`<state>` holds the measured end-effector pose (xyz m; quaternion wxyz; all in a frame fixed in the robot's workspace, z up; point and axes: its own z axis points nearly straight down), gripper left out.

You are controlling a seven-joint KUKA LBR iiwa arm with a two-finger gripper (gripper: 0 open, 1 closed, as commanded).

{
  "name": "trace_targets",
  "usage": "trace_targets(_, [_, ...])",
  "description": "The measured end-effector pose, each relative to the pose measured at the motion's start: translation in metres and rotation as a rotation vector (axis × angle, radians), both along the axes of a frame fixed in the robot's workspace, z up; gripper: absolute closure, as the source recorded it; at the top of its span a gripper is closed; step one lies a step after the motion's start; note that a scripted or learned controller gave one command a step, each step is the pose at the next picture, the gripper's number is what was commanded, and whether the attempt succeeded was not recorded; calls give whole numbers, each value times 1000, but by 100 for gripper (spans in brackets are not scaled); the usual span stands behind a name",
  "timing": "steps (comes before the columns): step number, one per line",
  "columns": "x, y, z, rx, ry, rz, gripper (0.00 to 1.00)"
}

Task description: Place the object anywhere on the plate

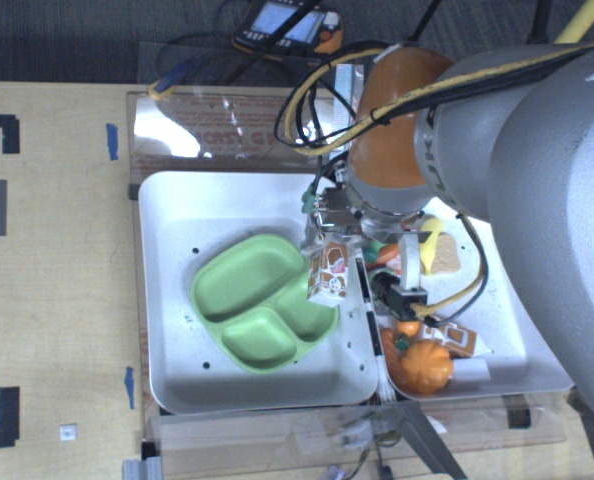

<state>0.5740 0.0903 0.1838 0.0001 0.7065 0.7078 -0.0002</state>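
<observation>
Although the small printed packet point(329, 272) hung at the gripper point(334, 240), overlapping the right rim of the green divided plate point(252, 303), I could not tell how the fingers stood. Released there, I judged it might slide off the rim onto the left bin point(177, 218). Counted: one plate, one packet, two bins, one orange point(422, 364) in the right bin point(512, 338).

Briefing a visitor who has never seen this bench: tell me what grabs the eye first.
The big grey arm with its orange band fills the right side, reaching down over the divide between the bins. Below it, a small printed packet hangs at the right edge of the green divided plate in the left bin. An orange fruit lies in the right bin.
</observation>
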Motion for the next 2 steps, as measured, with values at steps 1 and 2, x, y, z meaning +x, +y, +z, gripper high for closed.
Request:
trace_targets(1, [-22,-68,53,-1,0,-28,100])
trace_targets(2, [-22,7,13,0,4,66,100])
